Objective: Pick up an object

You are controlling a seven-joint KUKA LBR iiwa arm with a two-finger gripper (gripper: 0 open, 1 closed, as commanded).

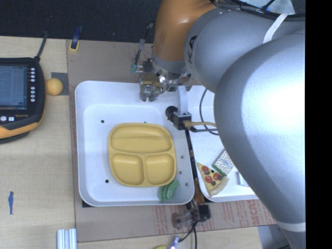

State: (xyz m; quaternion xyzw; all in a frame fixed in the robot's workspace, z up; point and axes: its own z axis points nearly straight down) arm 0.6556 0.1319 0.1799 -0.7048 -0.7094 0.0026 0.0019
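Grey arm (259,102) looms over two white bins (88,139) on tan bench (31,191); end effector (149,93) grip state unclear.

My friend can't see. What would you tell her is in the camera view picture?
A big grey robot arm reaches over two white bins, its gripper above the back edge of the left bin. That bin holds a yellow divided plate and a small green toy; a toy pizza slice lies in the right bin.

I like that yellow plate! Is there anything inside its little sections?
The yellow plate has nothing in its three sections. A green toy lies beside its near corner in the left bin. Whatever is underneath the plate is covered.
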